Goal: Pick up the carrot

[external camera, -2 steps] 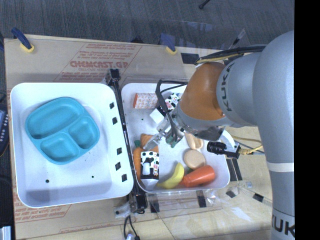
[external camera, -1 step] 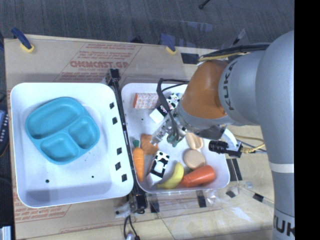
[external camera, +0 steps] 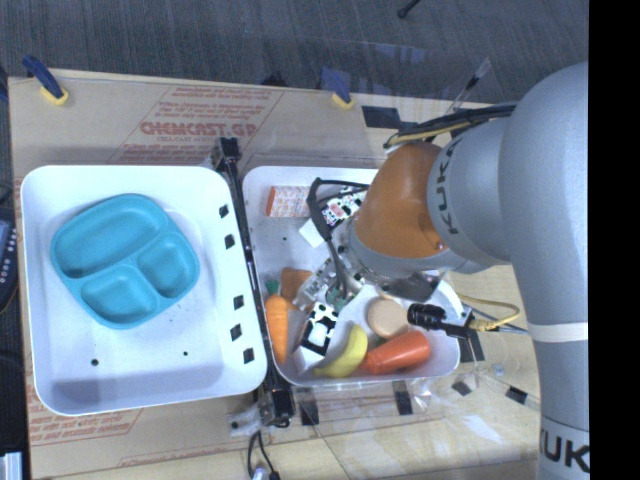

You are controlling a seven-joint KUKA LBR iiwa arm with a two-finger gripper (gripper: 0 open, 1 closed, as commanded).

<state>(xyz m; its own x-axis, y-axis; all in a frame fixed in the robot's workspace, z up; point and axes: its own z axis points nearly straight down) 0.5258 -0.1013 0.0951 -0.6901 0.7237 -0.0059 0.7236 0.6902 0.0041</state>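
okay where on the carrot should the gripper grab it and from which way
Grip the carrot across its narrow width at mid-length, coming from above. It lies along the right bin's left wall, so the wall-side jaw has little room; the banana crowds its lower end.

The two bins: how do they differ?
The left bin holds one blue divided plate; the right bin holds a carrot, a banana and other toy food. The gripper reaches into the right bin, not the left. Both are shallow and white.
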